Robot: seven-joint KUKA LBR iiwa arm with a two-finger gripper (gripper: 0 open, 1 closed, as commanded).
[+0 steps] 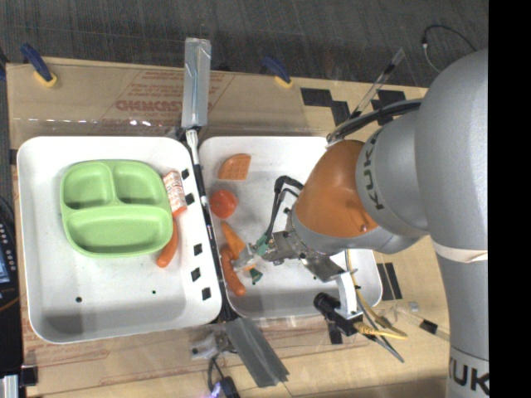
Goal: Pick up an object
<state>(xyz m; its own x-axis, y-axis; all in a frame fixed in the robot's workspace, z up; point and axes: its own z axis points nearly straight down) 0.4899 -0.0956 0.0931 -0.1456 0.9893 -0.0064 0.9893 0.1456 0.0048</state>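
**End effector low over the carrots in the right bin**

The grey arm [448,164] filled the right side of the camera view, its orange band [332,197] hanging above the right bin [274,152]. Under it lay the tabletop [99,98], covered with brown cardboard, with the two white bins set side by side and touching along a middle seam. The left bin [41,247] held a green divided tray [116,207] in its upper half. A small printed packet [174,191] leaned against the tray's right edge, and an orange carrot-shaped piece [168,251] lay just below the packet, near the tray's lower right corner.

In the right bin, an orange wedge [235,167] sat near the top wall, with a round red tomato-like piece [223,202] just below it. Further down along the left wall lay two carrot pieces [232,240], one above the other, the lower reaching toward the bin's bottom corner.

The end effector [251,264] was down at the bin floor, right beside those carrots, its tip with green marks touching or nearly touching the lower one. Whether its grip was wide or narrow could not be told from this angle, and no object could be seen held by it.
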